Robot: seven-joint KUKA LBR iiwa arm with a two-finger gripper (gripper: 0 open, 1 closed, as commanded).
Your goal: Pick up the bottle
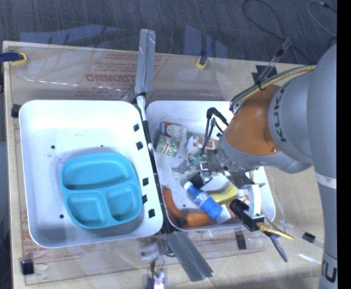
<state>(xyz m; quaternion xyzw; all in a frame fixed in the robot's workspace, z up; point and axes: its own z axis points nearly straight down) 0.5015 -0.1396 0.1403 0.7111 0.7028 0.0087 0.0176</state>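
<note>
Reading "KUKA" on arm (289, 116); bottle (203, 200) label illegible.

A pale wooden bench (55, 65) under clear plastic sheeting bears two white bins, left bin (34, 137) and right bin (181, 108), side by side.

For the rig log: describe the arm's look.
The arm is bulky and rounded, with smooth grey casings and an orange band above the wrist bearing dark KUKA lettering. Black cables loop beside the band, and a yellow cable runs along the top.
</note>
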